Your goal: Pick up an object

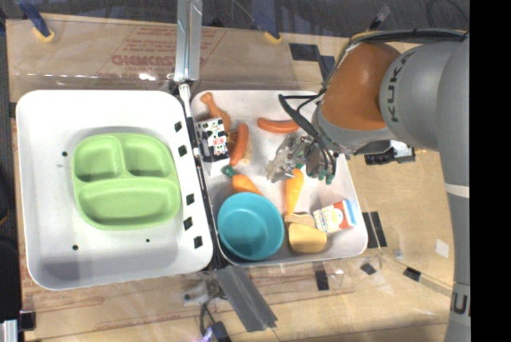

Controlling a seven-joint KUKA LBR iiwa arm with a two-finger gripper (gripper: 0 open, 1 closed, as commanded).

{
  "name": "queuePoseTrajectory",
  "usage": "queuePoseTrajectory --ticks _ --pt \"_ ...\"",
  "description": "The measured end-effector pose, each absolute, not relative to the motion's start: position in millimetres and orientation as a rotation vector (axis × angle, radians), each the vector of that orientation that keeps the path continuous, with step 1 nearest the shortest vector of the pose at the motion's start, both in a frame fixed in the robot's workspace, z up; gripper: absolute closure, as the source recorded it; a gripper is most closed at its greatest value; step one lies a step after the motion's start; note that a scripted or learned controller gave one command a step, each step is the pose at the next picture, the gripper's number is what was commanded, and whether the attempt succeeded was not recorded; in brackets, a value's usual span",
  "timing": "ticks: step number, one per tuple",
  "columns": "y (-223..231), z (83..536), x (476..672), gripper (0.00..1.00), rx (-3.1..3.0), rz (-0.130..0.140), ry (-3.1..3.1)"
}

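Right bin: toy food under the gripper

An orange carrot (294, 188) lies lengthwise just below the gripper (297, 161); hot dog (277, 125) above it, blue bowl (250, 226), yellow block (306, 237) and small carton (334, 217) at the near end.

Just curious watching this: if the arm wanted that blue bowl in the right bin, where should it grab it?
Probably by the rim. The blue bowl sits upright with its mouth open to the top, so one finger could drop inside and one outside, coming straight down. The left side of the rim looks best: the yellow block and an orange carrot crowd the right and far sides.
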State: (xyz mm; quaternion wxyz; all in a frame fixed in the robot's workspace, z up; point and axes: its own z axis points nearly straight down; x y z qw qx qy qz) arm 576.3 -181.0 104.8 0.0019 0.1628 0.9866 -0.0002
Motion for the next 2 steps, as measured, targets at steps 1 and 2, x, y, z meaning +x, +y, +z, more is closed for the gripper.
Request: queuePoseTrajectory --ticks 1,2 --pt "-81.2 195.2 543.0 1.00 0.740 0.004 3.047" --pt "-29.4 210.2 545.5 1.00 1.475 0.001 2.773"
